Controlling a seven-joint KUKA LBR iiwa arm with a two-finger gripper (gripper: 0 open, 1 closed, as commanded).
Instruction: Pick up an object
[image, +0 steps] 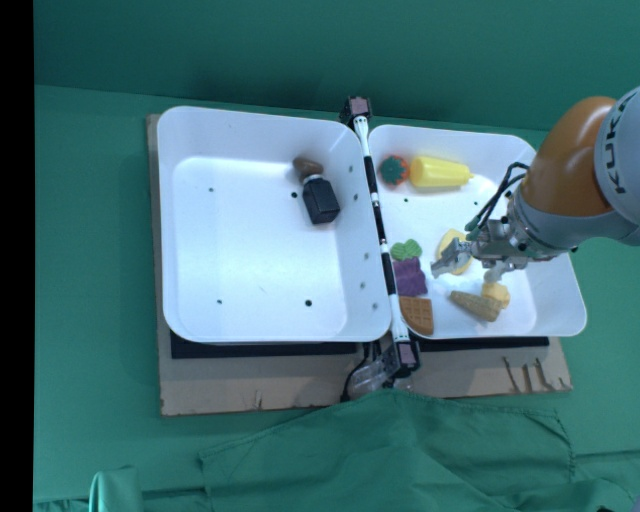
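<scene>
toy foods (420, 172) in right bin (560, 310)

— What does the arm (590, 170) look like?
— Rounded grey casing with a broad orange band (572, 160) above the wrist, and dark lettering on the grey shell at the frame's edge.
— Any cables?
— A thin black cable (497, 200) loops beside the wrist. The gripper (462, 258) is pale grey metal, small and blocky.
</scene>
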